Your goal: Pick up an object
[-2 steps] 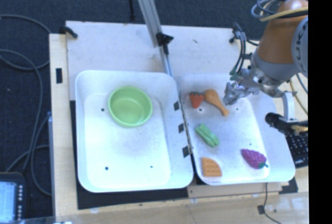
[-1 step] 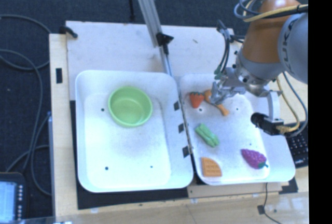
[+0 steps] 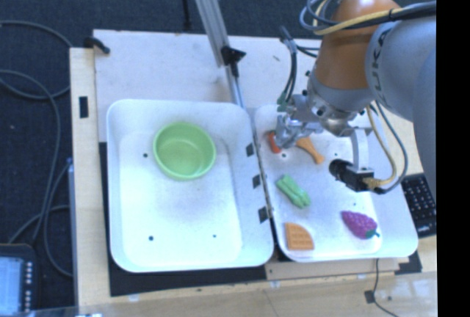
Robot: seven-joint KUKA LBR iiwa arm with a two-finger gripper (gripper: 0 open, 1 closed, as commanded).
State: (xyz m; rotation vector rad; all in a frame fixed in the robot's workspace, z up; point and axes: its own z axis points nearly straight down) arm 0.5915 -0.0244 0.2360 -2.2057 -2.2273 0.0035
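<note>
Orange toy (image 3: 275,143) sits under the gripper (image 3: 288,133), finger state unclear; reaching step, descent and closing come next

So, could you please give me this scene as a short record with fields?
left bin: holds a green bowl
right bin: green toy, orange waffle piece, purple grapes, orange carrot-like piece
gripper: low over the right bin's far left corner, beside a red-orange item
grasp: cannot tell
</note>
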